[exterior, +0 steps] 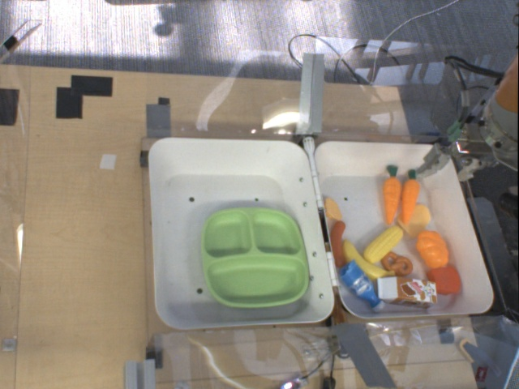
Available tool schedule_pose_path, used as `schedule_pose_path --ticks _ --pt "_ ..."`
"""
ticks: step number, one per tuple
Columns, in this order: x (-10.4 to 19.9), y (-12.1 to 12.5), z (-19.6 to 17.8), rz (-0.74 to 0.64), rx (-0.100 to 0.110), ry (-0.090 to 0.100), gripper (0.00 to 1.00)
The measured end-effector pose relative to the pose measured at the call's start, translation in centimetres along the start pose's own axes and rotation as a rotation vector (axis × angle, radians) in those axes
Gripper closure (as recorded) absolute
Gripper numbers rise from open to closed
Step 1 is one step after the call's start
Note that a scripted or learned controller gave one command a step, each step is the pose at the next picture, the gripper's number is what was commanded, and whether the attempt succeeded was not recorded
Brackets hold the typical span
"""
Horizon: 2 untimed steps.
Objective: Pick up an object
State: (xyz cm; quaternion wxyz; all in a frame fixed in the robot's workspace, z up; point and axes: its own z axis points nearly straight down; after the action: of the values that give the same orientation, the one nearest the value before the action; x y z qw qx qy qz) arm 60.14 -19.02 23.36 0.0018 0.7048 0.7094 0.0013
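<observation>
The right bin (357, 177) holds a heap of toy food. Two orange carrots (401, 198) with green tops lie side by side at its far right. Below them are a yellow corn cob (383, 244), a banana (360, 261), a brown pretzel (396, 263), an orange pepper (432, 250) and a red tomato (444, 280). A red sausage (337, 239) lies along the left wall, with a blue packet (357, 284) and a small carton (410, 290) at the near edge. My gripper (436, 156) hangs over the bin's far right corner, just up and right of the carrot tops, with nothing seen in it.
The left bin (178, 177) carries a green divided plate (255, 257). A grey metal post (312, 96) rises behind the seam between the bins. Cables (389, 35) run across the bench at the back right. The arm (496, 124) enters over the right edge.
</observation>
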Motion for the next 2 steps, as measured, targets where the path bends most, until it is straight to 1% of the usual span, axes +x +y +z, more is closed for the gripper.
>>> schedule_pose_path --ticks 1,2 --pt "0.9 1.6 12.0 0.164 0.003 0.001 0.00" --pt "0.3 2.8 14.5 -0.050 -0.005 -0.001 0.00"
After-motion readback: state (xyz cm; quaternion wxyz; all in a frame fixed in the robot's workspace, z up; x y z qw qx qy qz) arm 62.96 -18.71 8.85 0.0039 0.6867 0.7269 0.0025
